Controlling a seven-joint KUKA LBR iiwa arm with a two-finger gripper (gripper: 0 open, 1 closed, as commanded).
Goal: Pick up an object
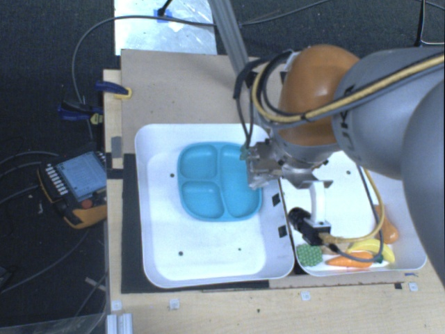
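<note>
**Gripper low at the plate's right edge, grip hidden**

Far left, dark carpet [42, 54] strewn with cables, and on it a handheld controller [75, 186] with a blue screen and an orange casing. Just beside the bench's left edge, blue-handled clamps [104, 97]. Beyond the bench's far edge, a shiny pale sheet [163, 16] with a scrap of blue tape. Then the brown bench top [174, 82], bearing two shallow white bins side by side. In the left bin [208, 252], a blue divided plate [212, 183], lying flat toward the bin's far right part. Right at the plate's right edge, by the seam between the bins, the gripper [256, 176], covered from above by the orange-banded wrist; spread or pressed together, cannot tell. In the right bin [345, 193], crowded along the near rim, a green dotted piece [310, 255], then an orange carrot-shaped piece [348, 261] just beside it. Further right, a small orange thing [391, 232], partly behind the arm
</note>
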